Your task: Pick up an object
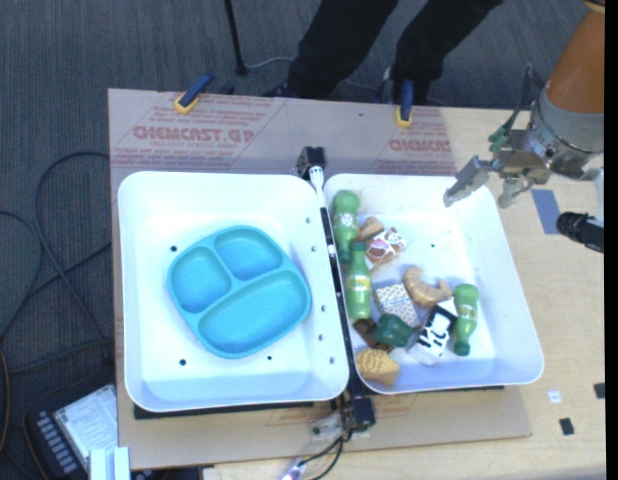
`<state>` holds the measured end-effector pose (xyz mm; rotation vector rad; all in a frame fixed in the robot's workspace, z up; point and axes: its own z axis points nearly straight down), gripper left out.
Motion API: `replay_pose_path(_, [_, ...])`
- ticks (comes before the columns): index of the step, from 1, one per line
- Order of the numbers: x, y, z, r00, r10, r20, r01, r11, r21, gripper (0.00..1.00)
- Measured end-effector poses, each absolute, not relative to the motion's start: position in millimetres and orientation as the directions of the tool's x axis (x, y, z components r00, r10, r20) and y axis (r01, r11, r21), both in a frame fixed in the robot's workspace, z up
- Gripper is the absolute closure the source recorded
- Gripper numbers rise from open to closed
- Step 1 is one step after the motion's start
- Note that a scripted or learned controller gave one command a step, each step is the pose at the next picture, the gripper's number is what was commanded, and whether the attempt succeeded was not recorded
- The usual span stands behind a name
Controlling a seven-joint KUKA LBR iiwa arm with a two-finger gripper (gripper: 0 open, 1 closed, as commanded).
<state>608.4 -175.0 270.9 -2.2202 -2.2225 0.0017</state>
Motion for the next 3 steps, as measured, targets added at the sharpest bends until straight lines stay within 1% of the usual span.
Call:
replay_pose_path(1, [554.4, -155, 157, -0.001, 1.0, 0.0, 1.0, 0.001, -0.004, 0.0])
replay_pose_path(2, [515.1, -159, 104, 0.001, 1.0, -0.002, 1.0, 0.0, 0.019, 0.0])
replay_pose_path(3, [550.9, -173, 93, -0.003, 1.0, 0.006, 1.0, 0.003, 0.007, 0.0])
